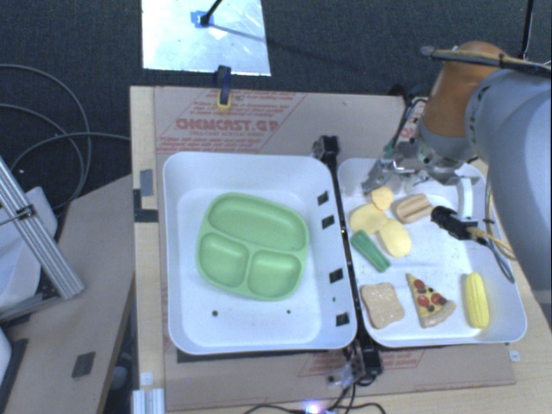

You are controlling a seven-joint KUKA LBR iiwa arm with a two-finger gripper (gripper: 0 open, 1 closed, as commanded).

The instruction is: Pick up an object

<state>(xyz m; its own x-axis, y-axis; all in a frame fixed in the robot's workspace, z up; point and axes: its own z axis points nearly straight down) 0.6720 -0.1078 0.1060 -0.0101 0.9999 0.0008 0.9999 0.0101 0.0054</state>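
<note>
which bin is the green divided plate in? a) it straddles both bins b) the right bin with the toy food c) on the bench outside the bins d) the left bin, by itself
d: the green divided plate lies flat in the left bin with nothing else around it, while the toy food such as the pizza slice and the corn cob sits in the right bin.

At the right of the frame the arm (517,136) is a broad, rounded light-grey shell, with a glossy orange band (453,93) above the wrist, a cluster of metallic grey and black gripper hardware (405,164) below it, and thin dark cables trailing beside it.
</note>
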